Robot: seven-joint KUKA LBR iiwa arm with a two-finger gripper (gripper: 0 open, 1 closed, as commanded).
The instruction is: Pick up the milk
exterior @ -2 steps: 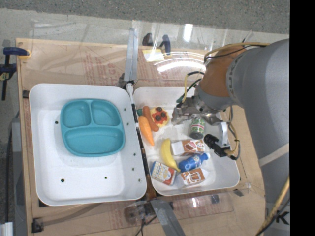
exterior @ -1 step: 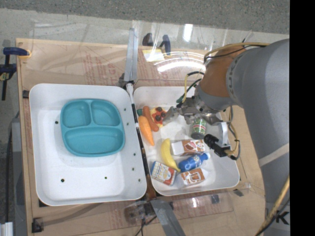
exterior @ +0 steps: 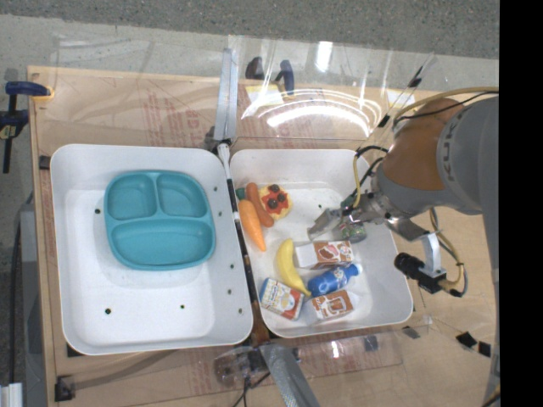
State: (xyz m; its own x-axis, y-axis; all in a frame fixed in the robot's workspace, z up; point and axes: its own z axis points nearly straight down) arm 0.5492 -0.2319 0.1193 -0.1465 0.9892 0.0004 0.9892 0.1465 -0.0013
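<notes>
A: Where is the milk point(exterior: 333, 279)?

B: In the right bin point(exterior: 373, 155), just right of the banana point(exterior: 288, 265) as the camera sees it. I take it to be the blue bottle with white on it, lying on its side. The labels are too small to read, so I can't be certain.

A: Is anything touching it?

B: It lies between two brown-and-white cartons. The upper carton point(exterior: 333, 252) sits to the banana's upper right and the lower carton point(exterior: 333, 306) to its lower right. Both look to be right against the bottle.

A: And the gripper point(exterior: 338, 224)?

B: Above and to the right of the banana, low over the bin floor, near the upper carton's far edge. It is apart from the milk, with that carton between them. I can't tell whether it is spread or pressed together, and I see nothing held in it.

A: The arm point(exterior: 424, 159)?

B: It reaches in from the banana's right, crossing the bin's rim, orange band uppermost.

A: What else is near the banana?

B: An orange-marked box point(exterior: 281, 298) touches its lower end. A carrot point(exterior: 253, 225) lies just up-left of it, with a second carrot point(exterior: 260, 203) and a small red-and-yellow toy point(exterior: 276, 200) beyond that.

A: The other bin?

B: The left bin point(exterior: 68, 227), well left of the banana, holds a teal divided plate point(exterior: 159, 219).
</notes>
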